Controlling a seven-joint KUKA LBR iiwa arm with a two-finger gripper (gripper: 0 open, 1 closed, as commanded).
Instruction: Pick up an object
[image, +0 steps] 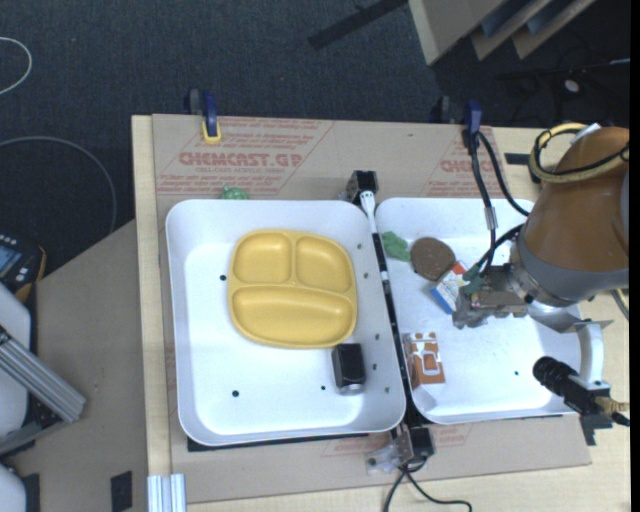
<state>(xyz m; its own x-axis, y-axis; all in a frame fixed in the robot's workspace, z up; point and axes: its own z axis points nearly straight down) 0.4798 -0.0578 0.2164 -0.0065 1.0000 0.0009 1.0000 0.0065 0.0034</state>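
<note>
In the camera view, two white bins are seen side by side on the table (300, 150). In the left bin (200, 330) a yellow divided plate (292, 288) lies near the middle, and a small black box (349, 365) sits just beside the plate's lower right corner, close to the bin's right wall. In the right bin (500, 390) a green scrap (396, 245) and a brown disc (431, 257) lie near the upper left corner, touching or nearly so. A blue and white packet (446, 292) is seen just below the disc, and an orange and white card (425, 360) lies lower down, apart from the rest.

The arm (580, 230) is reached in from the right, and the gripper (478, 303) is lowered over the right bin, just beside the packet. The jaws are too blurred and cluttered to be judged; whether they are open or closed cannot be told, and nothing is seen held between them.

The step in hand is judged to be the approach to a grasp, with the packet the likeliest target. The next move calls for the jaws to be set squarely astride it, closed firmly, and raised straight, since a flat thin packet may slip out.
</note>
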